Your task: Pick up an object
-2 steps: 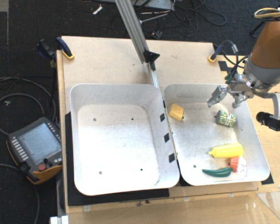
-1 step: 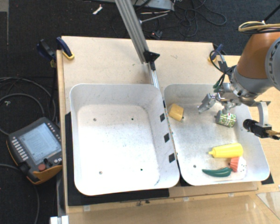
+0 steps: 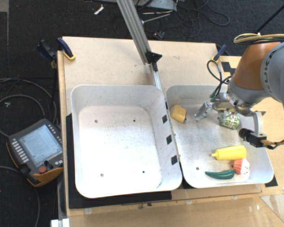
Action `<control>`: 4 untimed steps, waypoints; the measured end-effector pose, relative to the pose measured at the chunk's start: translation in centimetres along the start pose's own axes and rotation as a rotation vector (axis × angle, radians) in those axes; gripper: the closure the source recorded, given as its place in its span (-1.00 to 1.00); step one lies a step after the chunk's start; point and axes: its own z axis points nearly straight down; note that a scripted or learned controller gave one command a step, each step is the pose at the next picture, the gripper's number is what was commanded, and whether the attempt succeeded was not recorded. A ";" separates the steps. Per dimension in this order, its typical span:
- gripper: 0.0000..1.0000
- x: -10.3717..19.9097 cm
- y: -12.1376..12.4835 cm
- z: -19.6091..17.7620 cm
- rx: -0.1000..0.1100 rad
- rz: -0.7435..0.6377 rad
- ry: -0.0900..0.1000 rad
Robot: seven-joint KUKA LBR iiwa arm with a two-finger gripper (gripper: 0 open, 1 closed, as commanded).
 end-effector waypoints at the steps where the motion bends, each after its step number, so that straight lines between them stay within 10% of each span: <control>1: 1.00 0.0 0.1 -1.2 -0.004 -0.001 -0.002; 3: 1.00 -0.2 0.8 -12.6 -0.010 -0.001 -0.011; 4: 1.00 5.7 -0.9 -13.0 -0.003 -0.006 -0.006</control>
